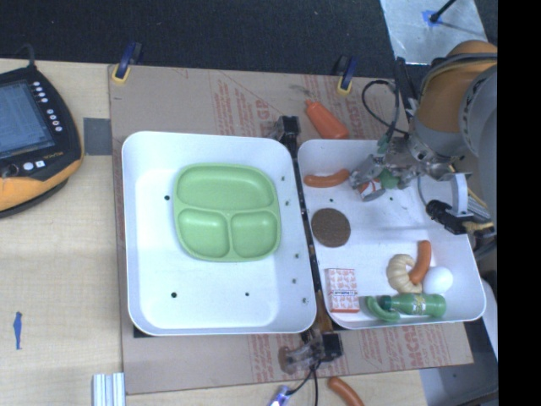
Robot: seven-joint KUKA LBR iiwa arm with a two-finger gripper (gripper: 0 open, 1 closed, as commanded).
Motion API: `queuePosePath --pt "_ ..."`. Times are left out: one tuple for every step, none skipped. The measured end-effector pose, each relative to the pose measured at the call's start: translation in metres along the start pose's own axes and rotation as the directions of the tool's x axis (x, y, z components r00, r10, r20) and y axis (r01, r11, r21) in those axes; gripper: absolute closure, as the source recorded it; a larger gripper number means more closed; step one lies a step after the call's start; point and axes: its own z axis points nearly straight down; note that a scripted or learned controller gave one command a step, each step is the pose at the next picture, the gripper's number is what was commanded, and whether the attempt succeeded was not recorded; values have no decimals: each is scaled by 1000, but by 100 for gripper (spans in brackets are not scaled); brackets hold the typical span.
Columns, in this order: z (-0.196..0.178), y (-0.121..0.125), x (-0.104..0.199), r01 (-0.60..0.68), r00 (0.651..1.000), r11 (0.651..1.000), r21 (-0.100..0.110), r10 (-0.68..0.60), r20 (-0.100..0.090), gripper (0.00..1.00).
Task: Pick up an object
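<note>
**End effector low over the far end of the right bin**

You are looking down on a pale wooden table (59,277) with a brown cardboard sheet (211,100) laid across it, held at its far edge by two blue clamps (127,61). Beyond the table the floor is dark. A handheld control pendant (30,138) with an orange body sits at the table's left edge.

Two shallow white bins lie side by side on the cardboard, touching along their inner walls. The left bin (152,303) holds a green divided plate (226,211), set toward the far half, leaving bare floor around it, widest on the near side.

The right bin (380,252) is busier. A small sausage (326,178) lies near its far-left corner, a brown disc (330,227) just nearer than that. Along the near wall sit a red-and-white packet (341,289), a green bottle (406,306), a white egg (437,279), a croissant (403,272) and a second sausage (421,261), all crowded together. The middle of this bin is open floor.

The end effector (379,178) sits at the far end of the right bin, just right of the small sausage; you cannot tell how its fingers stand, nor that anything is gripped. The arm (456,100) crosses the bin's far-right corner.

Outside the bins, an orange carrot (325,120) lies on the cardboard beyond the right bin.
</note>
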Motion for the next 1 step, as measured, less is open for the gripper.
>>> queuePosePath --pt "0 0 49 0 1000 1000 2 0 0 0"
